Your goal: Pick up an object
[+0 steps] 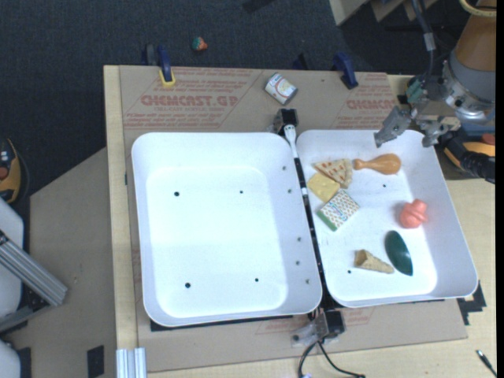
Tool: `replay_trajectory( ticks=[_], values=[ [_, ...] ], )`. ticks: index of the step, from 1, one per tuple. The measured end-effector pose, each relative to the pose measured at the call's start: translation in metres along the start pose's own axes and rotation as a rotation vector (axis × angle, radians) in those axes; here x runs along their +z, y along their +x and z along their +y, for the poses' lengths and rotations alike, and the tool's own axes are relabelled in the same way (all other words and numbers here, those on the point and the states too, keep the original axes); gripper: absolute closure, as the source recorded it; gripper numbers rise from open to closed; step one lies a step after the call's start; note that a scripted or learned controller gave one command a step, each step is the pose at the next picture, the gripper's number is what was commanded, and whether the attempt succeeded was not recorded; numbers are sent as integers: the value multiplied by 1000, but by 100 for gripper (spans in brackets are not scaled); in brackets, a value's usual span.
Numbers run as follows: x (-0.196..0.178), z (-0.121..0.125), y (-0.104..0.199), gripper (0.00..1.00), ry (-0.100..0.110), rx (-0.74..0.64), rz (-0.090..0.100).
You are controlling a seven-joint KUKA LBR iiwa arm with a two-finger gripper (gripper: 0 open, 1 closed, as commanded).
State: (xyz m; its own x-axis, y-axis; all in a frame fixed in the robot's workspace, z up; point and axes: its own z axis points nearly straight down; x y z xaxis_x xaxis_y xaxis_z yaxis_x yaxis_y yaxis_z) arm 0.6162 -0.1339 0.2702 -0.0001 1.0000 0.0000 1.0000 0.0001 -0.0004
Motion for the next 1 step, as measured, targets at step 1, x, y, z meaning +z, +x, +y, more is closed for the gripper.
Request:
replay_trajectory(
  ticks=[1],
  values=[
    [126,43,32,0,7,-4,3]
  ],
)
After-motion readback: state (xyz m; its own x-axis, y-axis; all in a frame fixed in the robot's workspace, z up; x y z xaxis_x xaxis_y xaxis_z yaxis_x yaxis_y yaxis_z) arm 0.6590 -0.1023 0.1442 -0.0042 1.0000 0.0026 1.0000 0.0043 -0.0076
